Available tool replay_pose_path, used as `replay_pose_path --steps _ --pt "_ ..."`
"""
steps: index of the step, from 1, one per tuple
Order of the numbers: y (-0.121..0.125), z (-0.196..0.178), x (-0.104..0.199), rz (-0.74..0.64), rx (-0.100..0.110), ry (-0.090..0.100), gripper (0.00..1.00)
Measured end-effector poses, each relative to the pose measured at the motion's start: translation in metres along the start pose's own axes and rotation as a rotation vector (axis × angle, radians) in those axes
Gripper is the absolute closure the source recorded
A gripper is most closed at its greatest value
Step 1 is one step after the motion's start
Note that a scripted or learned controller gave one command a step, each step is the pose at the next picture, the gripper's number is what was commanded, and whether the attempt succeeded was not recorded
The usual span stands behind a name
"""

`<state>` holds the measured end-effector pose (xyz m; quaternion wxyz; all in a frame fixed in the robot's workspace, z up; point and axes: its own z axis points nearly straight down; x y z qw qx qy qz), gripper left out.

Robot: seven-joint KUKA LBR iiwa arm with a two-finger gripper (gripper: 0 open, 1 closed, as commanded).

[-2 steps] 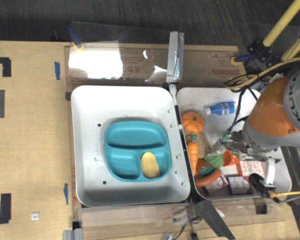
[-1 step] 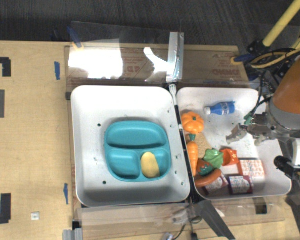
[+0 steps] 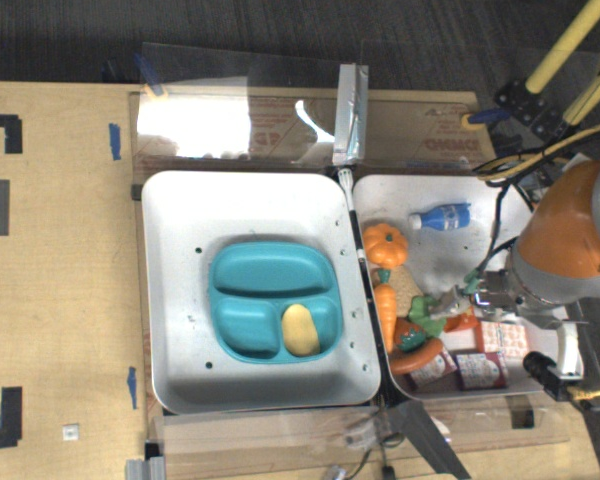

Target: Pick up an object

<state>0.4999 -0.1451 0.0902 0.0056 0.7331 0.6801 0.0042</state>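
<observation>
Claw (image 3: 458, 303) low over right bin's (image 3: 432, 190) toy clutter near carrot (image 3: 386, 313), grip state cannot tell; best to settle squarely on one item before lifting.

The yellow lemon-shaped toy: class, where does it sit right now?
The yellow toy lies in the lower right compartment of the teal divided tray, inside the left white bin.

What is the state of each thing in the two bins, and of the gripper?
Yellow potato-shaped item: lying in the teal tray's lower right compartment.
Teal tray: flat in the left bin.
Small pumpkin: resting in the right bin.
Blue bottle: lying on its side.
Carrot: lying lengthwise.
Gripper: low over the toy pile.
</observation>
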Motion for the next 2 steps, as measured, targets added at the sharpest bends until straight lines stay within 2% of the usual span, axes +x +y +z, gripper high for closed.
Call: replay_pose_path --steps 1,2 --pt "-0.015 -0.020 -0.003 -0.001 0.011 0.001 0.00" --pt "0.029 0.000 0.012 -0.074 0.004 0.002 0.00"
